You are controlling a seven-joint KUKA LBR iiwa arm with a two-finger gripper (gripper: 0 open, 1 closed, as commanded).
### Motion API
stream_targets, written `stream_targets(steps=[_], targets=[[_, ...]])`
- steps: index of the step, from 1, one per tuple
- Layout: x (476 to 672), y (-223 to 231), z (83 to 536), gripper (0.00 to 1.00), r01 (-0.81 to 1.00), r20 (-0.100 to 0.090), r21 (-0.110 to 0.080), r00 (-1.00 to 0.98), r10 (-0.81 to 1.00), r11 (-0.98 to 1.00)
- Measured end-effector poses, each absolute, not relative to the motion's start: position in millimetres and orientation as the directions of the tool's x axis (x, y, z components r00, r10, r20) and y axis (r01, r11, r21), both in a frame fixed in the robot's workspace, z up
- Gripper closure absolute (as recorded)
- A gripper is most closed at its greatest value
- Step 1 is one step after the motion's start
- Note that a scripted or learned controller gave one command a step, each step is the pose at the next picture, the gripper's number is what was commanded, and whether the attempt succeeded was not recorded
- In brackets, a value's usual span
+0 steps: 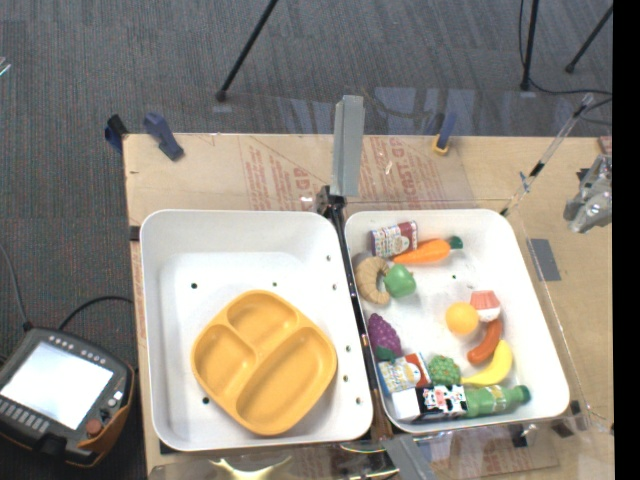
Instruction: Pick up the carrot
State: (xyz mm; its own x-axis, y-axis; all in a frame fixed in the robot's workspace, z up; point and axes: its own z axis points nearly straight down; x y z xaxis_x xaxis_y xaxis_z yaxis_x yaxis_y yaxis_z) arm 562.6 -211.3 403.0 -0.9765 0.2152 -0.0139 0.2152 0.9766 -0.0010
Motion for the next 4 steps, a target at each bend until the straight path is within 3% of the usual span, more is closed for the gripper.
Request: stream_targets(steps=[1, 3, 4], targets=[[481.3, -213, 395, 1.0, -0.055, -0.003, 0.0, -0.998, -0.055, 0.998], [528.5, -211, 488, 1.0, -0.474, -0.005, -0.001, -0.88, -0.474, 0.88], [493.9, -211, 341, 1.0, -0.589, 0.004, 0.012, -0.808, -0.589, 0.808]])
